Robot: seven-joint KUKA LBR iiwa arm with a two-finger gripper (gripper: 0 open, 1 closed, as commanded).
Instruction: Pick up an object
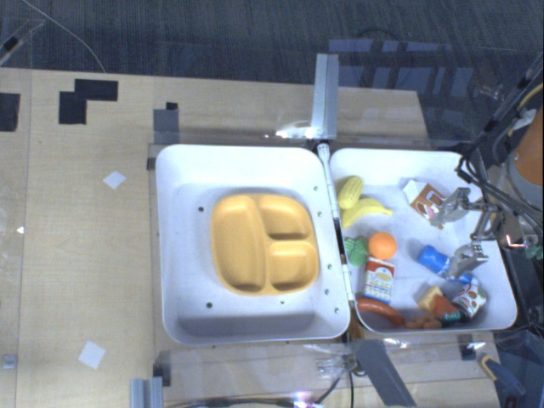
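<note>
- We see even, bright overhead light and soft shadow inside the left bin [183, 228].
- Small glare spots mark the bench [76, 253]; detail looks slightly soft.

bench [76, 253]: pale wood, black squares [85, 99] at 10 o'clock | floor [212, 24]: dark blue carpet at 12 o'clock | light: even

A robot lab is shown, not a home. Two white bins [246, 161] are fixed w/ metal brackets [326, 92] to a wood bench [76, 253]. Black tape marks [85, 97] & loose cables [497, 126] are seen.
</note>
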